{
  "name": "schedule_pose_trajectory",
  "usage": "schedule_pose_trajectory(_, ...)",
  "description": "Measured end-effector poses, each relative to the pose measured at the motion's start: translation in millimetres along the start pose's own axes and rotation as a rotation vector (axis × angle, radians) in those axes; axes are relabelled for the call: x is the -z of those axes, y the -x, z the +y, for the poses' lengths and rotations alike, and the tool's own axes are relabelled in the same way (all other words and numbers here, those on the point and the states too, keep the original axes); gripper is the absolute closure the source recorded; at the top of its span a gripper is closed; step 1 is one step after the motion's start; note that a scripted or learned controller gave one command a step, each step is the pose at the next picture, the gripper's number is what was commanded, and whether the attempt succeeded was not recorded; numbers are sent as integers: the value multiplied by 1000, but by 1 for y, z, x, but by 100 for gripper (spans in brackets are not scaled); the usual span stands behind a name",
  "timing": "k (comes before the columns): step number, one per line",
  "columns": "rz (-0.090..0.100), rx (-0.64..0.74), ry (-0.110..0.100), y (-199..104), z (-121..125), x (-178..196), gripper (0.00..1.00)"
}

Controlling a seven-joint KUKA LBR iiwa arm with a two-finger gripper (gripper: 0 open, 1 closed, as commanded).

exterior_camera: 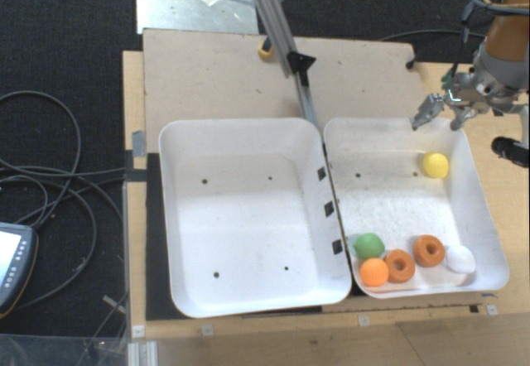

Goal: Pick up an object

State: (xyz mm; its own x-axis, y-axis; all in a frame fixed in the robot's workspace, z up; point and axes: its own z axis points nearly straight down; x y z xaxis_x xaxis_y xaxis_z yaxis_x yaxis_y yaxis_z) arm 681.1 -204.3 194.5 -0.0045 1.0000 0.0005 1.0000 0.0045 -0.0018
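- Left bin (178,141): shallow, white, rounded corners; a few small dark specks on its floor, nothing else seen lying in it
- Right bin (489,228): shallow, white, set edge to edge with the left bin; all loose objects lie in this one
- Yellow ball (436,164): right bin, far half, toward the right wall, well apart from the other objects
- Green ball (368,244): right bin, near left area, just beside the dividing wall
- Orange ball (373,272): right bin, near edge, touching or almost touching the green ball above it
- Orange ring (399,265): doughnut-shaped, just right of the orange ball, apparently touching it
- Second orange ring (428,250): same shape, just right of the first ring
- White object (460,258): rounded, pale, near right corner of the right bin, beside the second ring
- Gripper (439,113): over the far right edge of the right bin, above and apart from the yellow ball; two fingers (426,114) splayed wide apart, nothing between them
- Arm (503,50): enters from the right, orange band above the grey wrist, gripper pointing down and leftward toward the bin
- Metal pole (273,16): slanted, grey, running from the top of the view down to the junction of the two bins
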Motion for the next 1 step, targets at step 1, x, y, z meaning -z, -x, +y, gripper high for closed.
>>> schedule_pose_trajectory(1,-2,2,4,0,1,3,0)
